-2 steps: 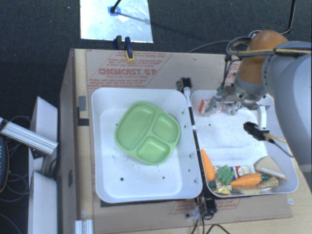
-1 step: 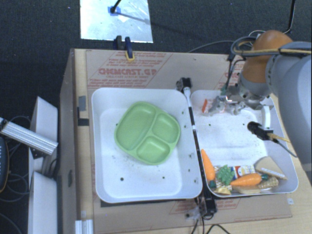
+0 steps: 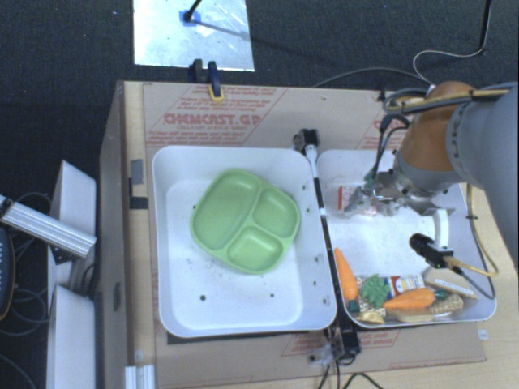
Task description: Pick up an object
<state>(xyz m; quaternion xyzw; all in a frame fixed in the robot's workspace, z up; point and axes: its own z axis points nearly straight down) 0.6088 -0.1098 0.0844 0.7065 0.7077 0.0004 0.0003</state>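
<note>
Surface [image 3: 243, 108] is a board w/ red print across the top, sitting on dark carpet [image 3: 65, 47]. Two shallow white bins side by side on it: left bin [image 3: 182, 298] holds a green divided plate [image 3: 246, 220], three sections, lying a bit tilted toward the bin's middle. Right bin [image 3: 357, 237] has its things bunched in the near corner: a carrot [image 3: 346, 275] along the left wall, a 2nd carrot [image 3: 412, 300] lying across, a green leafy piece [image 3: 374, 288] between them, a small red-label packet [image 3: 403, 283] just behind the 2nd carrot, a pale flat piece [image 3: 452, 284] at the right. A small white-and-red packet [image 3: 357, 198] lies up in the far part of the right bin.

Arm [image 3: 454, 144], grey w/ orange band, comes in from the right over the right bin. Tool [image 3: 371, 194] is down by the white-and-red packet, touching or just over it; can't tell whether it is released or clenched, too blurred.

Beyond the surface: a shiny sheet [image 3: 195, 23] on the carpet w/ a blue bit on it, a blue-yellow clamp [image 3: 208, 75] at the far edge. Left side: white block [image 3: 73, 217] and a metal rail [image 3: 45, 224]. Cables trail at right.
</note>
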